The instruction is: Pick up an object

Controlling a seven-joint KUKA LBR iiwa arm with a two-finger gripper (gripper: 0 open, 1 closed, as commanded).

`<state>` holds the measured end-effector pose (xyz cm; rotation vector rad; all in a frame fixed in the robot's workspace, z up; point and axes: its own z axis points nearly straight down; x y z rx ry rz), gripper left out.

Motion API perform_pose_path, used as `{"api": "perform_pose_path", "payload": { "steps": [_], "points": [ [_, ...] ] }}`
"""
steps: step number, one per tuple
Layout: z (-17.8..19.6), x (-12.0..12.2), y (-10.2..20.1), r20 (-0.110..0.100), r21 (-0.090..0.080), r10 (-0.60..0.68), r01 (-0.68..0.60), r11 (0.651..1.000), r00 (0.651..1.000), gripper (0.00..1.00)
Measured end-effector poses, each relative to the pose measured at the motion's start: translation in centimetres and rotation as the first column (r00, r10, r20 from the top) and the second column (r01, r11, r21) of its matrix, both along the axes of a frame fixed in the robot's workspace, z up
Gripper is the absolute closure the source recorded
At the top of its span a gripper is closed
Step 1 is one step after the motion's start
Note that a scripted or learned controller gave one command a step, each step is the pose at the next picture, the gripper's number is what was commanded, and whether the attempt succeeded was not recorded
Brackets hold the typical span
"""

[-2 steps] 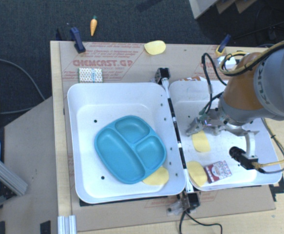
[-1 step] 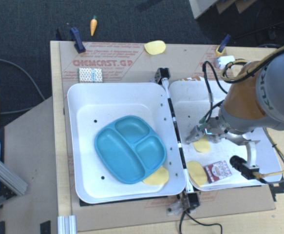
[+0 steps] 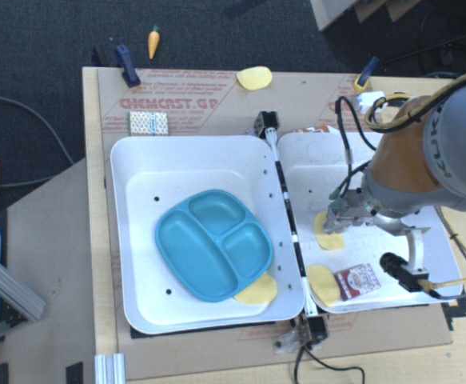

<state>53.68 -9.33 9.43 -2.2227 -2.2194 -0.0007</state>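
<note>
My gripper (image 3: 334, 221) reaches down into the right bin (image 3: 320, 154) from the right, directly over a pale yellow piece (image 3: 329, 238) on the bin floor. The arm's body hides the fingertips. Nearer the bin's front lie another yellow piece (image 3: 320, 282) and a small red and white packet (image 3: 357, 281). The left bin (image 3: 137, 162) holds a blue divided plate (image 3: 213, 244), with a yellow piece (image 3: 257, 291) tucked at its lower right edge.
On the bench behind the bins lie a yellow piece (image 3: 254, 78), a small patterned packet (image 3: 149, 122) and blue clamps (image 3: 126, 65). A black clip (image 3: 266, 122) sits where the bins meet. A small orange carrot toy (image 3: 153, 43) lies on the floor beyond.
</note>
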Motion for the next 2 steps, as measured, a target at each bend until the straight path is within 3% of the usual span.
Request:
{"api": "perform_pose_path", "payload": {
  "steps": [1, 2],
  "points": [
    [-0.01, -0.01, 0.0, 0.0, 0.0, 0.0, 0.0, 1.0, 1.0, 0.0],
    [0.96, 0.03, 0.01, 0.002, 0.0, -0.001, 0.001, 1.0, 1.0, 1.0]
  ]
}}
